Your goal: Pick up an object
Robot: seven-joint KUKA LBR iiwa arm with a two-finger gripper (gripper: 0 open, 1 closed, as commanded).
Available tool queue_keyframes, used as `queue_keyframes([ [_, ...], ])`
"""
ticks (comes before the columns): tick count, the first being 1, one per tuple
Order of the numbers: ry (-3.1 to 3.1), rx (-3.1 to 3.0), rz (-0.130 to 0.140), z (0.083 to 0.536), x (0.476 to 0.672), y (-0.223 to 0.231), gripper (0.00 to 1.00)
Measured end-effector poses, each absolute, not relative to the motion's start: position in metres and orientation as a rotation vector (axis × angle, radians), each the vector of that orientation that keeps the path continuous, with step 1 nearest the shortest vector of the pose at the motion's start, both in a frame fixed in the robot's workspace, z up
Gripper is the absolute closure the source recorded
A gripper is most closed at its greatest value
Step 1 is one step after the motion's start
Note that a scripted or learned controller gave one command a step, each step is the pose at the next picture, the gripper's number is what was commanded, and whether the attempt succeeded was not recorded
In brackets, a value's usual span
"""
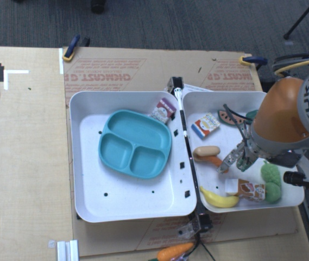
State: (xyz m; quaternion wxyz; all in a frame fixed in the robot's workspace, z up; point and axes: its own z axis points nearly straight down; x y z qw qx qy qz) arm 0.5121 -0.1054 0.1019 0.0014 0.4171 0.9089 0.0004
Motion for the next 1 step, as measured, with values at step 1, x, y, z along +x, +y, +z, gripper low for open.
queue_keyframes([
  [1, 2.91, 1.176, 0.0, 0.2277, 0.4784, -0.0584, 1.0],
])
